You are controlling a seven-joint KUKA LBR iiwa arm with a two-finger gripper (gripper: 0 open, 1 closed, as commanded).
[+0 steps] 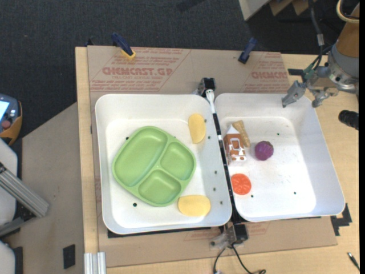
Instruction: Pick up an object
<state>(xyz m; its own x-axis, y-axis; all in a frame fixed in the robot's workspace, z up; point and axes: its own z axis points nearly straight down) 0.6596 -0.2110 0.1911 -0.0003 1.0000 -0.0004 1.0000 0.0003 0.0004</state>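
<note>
- Seven loose things across two bins, taken left to right.
- In the left bin [102,153]: a green divided plate [154,165] lying flat; a pale yellow piece [197,128] against the dividing wall, long axis running away from the camera; another yellow piece [194,205] near the front edge, long axis across the view.
- In the right bin [325,170]: a tan stick [242,131] and a white-and-orange block [234,147], touching, crowded against the divider; an orange disc [241,184] just in front; a purple ball [263,150] standing apart, round, with no long axis.
- Likeliest target, as a judgement: the purple ball, nearest the arm and free on all sides.
- At the far right: gripper [304,95] above the bin's back corner, fingers spread apart, nothing between them.
- Risks: ball rolling off under a one-sided touch; fingers catching the divider if sent for the block or stick; two touching pieces lifted or shoved together; flat disc giving little to pinch.
</note>
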